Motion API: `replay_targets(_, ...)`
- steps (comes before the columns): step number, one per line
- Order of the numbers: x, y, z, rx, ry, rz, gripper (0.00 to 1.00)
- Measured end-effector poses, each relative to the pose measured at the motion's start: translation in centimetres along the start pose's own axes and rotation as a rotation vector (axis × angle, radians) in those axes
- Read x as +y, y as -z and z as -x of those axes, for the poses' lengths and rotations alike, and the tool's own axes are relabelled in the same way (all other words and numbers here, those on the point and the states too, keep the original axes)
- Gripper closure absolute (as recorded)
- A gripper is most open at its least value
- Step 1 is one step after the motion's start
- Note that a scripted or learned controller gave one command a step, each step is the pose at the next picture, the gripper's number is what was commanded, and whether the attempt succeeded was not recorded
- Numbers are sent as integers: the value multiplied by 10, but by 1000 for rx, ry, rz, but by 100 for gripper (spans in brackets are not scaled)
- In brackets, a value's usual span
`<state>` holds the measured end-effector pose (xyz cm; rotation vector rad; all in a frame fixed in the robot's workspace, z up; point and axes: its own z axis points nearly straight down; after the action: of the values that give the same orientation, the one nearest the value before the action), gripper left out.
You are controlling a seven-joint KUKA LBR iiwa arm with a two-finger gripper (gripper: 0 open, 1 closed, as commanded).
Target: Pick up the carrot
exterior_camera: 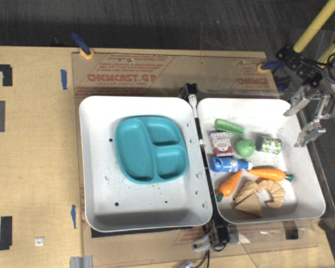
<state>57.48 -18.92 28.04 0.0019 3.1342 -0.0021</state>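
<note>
An orange carrot (267,174) with a green stem end lies on its side in the front part of the right bin (315,197). A second, shorter orange carrot-like piece (230,184) lies to its left, tilted toward the bin's front left. My gripper (297,128) hangs over the right bin's right rim, up and to the right of the carrot and apart from it. Its two metal fingers (293,108) stand spread, open, with nothing between them.
Also in the right bin are a green vegetable (229,127), a red packet (220,143), a green ball (245,148), a small can (271,145), a blue bottle (229,164) and bread pieces (262,195) touching the carrot's front side. A teal divided plate (151,148) sits in the left bin (95,194).
</note>
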Motion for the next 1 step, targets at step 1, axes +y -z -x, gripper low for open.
replay_targets(1, 26, -164, -97, 11, 265, 7, 0)
